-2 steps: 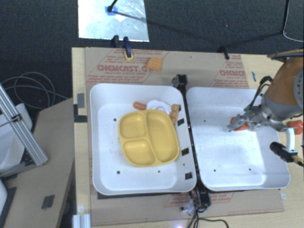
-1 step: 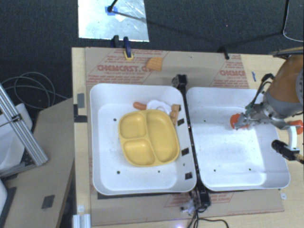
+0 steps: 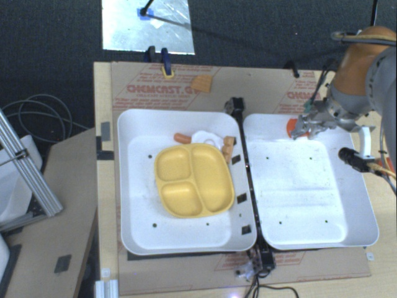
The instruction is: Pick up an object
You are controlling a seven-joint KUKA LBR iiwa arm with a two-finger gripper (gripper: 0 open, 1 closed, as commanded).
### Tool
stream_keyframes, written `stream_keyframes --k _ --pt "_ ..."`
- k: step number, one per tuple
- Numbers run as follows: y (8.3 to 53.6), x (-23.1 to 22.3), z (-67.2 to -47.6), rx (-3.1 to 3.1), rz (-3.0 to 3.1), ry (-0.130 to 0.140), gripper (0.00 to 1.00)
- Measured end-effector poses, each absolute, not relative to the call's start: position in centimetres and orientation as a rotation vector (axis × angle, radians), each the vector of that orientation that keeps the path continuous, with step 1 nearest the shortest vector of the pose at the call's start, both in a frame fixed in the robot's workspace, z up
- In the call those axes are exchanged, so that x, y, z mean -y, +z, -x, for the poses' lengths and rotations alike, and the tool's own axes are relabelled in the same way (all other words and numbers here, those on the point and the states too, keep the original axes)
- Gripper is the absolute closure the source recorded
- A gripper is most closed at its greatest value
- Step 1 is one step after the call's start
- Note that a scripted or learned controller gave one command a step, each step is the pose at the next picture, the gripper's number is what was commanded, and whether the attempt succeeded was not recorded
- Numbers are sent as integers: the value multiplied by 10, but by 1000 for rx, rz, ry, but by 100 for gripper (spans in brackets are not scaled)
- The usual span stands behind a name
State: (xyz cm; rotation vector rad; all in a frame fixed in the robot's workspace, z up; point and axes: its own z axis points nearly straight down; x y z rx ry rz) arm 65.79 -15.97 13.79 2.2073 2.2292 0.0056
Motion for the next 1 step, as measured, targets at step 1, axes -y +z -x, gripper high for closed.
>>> stream_keyframes --k 1 --pt "195 76 -588 -2233 -2212 4 100"
